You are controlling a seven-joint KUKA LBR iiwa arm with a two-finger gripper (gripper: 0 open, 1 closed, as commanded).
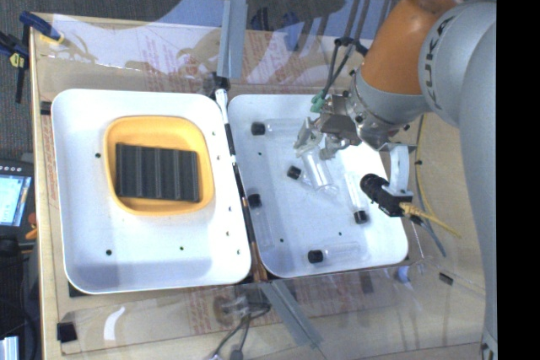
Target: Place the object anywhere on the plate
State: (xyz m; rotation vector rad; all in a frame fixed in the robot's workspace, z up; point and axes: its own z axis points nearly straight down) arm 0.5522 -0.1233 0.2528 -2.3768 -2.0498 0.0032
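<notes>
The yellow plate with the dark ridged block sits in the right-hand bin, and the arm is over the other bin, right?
Not quite. The camera view shows the yellow plate with the dark ridged block in the left-hand bin, not the right-hand one. The arm's gripper is over the other bin, the right-hand one, as you said.

Plastics, metal and wood, by surface finish

Both white bins (76, 265) look like smooth, faintly glossy plastic; the yellow plate (156, 131) is matt with a dark ribbed centre; the arm (456, 46) has satin grey and orange shells; the bench (110, 55) is pale bare wood.
</notes>
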